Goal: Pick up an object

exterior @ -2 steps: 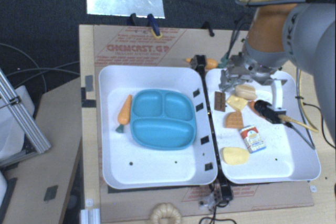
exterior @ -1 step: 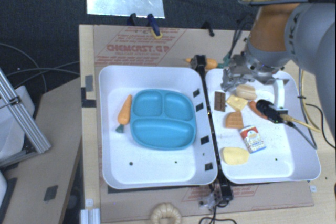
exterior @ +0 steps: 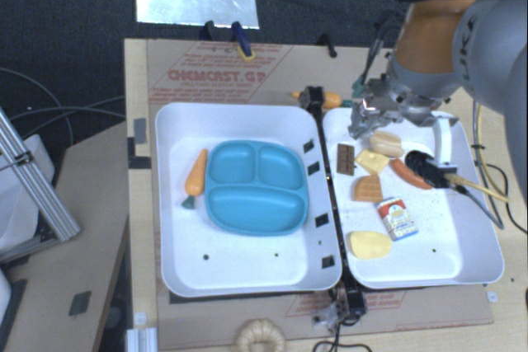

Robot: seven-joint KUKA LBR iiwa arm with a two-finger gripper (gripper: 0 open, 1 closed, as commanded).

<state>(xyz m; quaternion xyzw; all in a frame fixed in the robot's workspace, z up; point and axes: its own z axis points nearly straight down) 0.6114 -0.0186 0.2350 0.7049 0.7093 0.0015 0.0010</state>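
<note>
Gripper [exterior: 367, 121] low over the far left corner of the right bin [exterior: 474, 260], finger state not possible to tell, pale bread roll [exterior: 385, 144] just beside it toward the bin's middle, not between fingers.

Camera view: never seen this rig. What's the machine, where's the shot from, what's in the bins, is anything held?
One fixed camera looks down at a slant on two white bins. The grey arm with the orange band reaches in from the right; its gripper hangs over the right bin's far end. I can't tell whether it holds anything. The left bin has a blue divided plate and a toy carrot. The right bin holds toy food: a brown bar, a red-and-white carton, a yellow piece.
</note>
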